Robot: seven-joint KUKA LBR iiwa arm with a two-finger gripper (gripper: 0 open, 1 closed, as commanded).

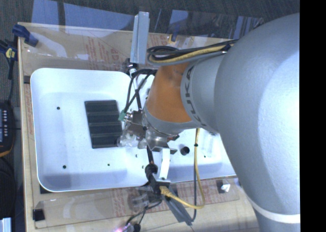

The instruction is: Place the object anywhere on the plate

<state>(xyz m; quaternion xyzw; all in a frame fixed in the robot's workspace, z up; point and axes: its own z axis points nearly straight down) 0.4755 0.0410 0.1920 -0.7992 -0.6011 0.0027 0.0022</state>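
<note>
A dark ribbed rectangular plate [104, 123] lies flat in the left white bin [56, 139], towards its right side. The arm's grey body and orange band [170, 98] cover most of the right half of the view. The gripper [130, 137] sits at the plate's right edge, near the divide between the two bins. Something pale and glossy shows at the gripper's tip, touching the plate's lower right corner; I cannot make out what it is or whether it is held.
The right bin [206, 162] is mostly hidden under the arm. Cables [168, 53] loop above the wrist, and a yellow cable [196, 175] hangs down past the front rim. A grey upright post [139, 35] stands behind the bins.
</note>
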